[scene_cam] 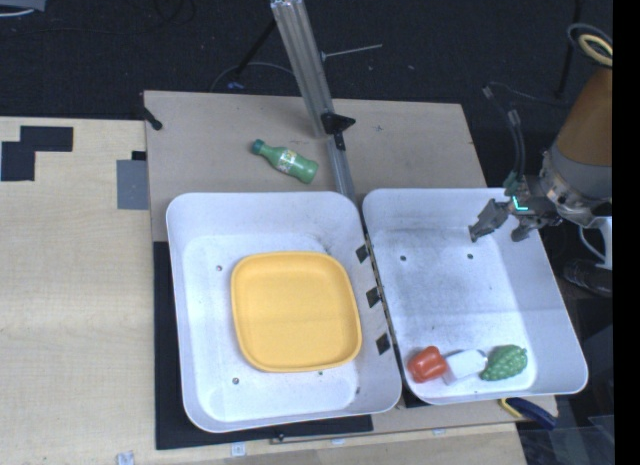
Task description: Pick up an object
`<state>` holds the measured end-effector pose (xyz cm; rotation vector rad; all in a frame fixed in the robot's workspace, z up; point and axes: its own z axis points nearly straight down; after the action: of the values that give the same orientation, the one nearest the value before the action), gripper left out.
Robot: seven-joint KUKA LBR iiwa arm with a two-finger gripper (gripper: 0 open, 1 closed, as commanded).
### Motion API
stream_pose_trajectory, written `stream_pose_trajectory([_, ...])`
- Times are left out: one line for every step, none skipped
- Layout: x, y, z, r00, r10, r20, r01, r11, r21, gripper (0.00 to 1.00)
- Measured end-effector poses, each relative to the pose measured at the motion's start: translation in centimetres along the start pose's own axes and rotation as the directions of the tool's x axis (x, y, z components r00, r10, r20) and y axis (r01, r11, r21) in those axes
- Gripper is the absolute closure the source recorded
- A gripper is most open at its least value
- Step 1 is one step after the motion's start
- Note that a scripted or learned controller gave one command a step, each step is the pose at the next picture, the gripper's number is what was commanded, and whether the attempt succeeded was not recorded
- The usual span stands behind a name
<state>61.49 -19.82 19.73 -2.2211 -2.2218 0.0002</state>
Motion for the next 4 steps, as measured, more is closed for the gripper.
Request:
stream_pose_trajectory([0.0, 0.0, 0.0, 1.000, 0.000, 0.000, 0.000, 1.000, 0.000, 0.00])
stream_pose_trajectory([0.7, 0.0, 6.2, 1.000, -0.002, -0.001, 0.002, 1.000, 0.005, 0.00])
stream_pose_trajectory([0.8, 0.0, 10.7, 1.000, -0.001, -0.001, 0.001, 1.000, 0.002, 0.00])
stream_pose_trajectory([0.8, 0.0, 9.5, 1.000, -0.001, 0.000, 0.001, 1.000, -0.001, 1.00])
